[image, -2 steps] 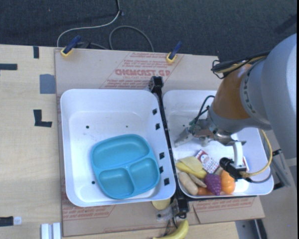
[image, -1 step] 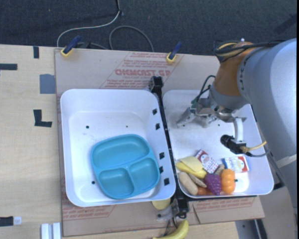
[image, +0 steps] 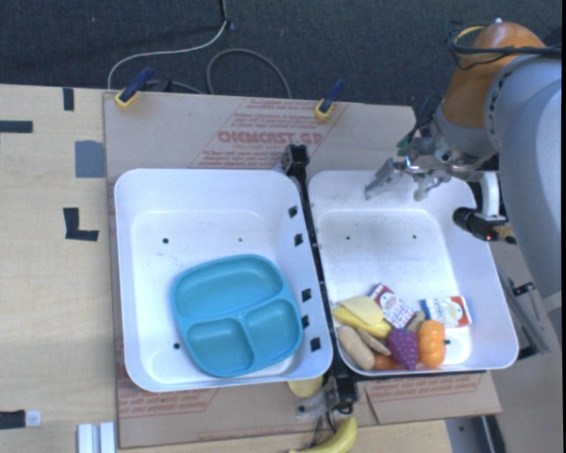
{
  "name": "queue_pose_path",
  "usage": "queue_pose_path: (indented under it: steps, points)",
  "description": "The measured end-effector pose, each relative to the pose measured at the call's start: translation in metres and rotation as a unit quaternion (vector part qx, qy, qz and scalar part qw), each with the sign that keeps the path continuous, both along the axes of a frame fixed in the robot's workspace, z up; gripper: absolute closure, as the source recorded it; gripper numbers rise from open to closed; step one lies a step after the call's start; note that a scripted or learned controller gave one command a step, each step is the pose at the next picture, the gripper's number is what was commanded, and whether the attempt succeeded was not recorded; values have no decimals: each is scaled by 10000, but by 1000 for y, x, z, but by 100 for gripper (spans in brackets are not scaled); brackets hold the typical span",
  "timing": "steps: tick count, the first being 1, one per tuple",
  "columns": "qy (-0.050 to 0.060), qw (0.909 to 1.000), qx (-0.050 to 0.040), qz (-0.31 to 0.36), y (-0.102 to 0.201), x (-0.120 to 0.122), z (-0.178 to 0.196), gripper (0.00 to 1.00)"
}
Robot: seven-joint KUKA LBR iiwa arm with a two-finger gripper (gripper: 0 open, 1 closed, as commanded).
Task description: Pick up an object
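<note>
We're hovering the gripper [image: 403,182] over the far rim of the right bin [image: 377,225], fingers spread apart and holding nothing. The toy food is sitting piled in the bin's near corner, so we're needing to travel toward it and drop straight down on one piece. The bread roll [image: 357,347] is looking easiest: it's lying flat, long axis running diagonally toward the near-right, so we're closing across its width.
</note>
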State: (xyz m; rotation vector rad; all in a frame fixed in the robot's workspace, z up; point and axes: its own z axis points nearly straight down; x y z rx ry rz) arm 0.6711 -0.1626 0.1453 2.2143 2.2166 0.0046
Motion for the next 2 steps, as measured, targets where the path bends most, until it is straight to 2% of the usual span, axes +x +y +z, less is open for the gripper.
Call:
queue_pose_path:
  steps: [1,2]
  points:
    - [42,10000,6,9,44,-33,-63,0]
    - [15,10000,3,-2,44,-43,-59,0]
